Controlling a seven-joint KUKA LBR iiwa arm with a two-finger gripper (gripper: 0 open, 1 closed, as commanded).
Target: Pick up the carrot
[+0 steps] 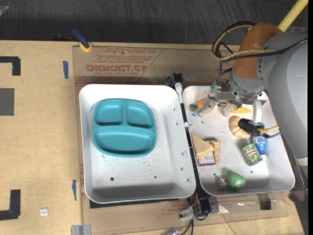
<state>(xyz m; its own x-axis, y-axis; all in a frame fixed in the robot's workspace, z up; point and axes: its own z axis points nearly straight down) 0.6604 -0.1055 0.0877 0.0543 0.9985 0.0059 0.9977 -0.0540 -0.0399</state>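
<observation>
— Where's the carrot [200, 103]?
— In the right bin [281, 177], at the far left corner, close to the wall shared with the left bin [88, 131]. It's a small orange piece with a bit of green at its near-left end, lying on the bin floor.
— And the gripper [222, 102]?
— Just to the right of the carrot, low over the same far end of the bin. A pale part of it reaches very near the carrot; I can't tell whether they touch.
— Open or closed?
— I can't tell. The wrist hides it from above, and nothing can be seen held in it.
— What else lies around?
— A tan ring-shaped pastry [236, 126] just right of the gripper, a sandwich wedge [205, 151] nearer the camera, a green lump [236, 180] at the near edge. A teal divided plate [124, 126] sits in the left bin.
</observation>
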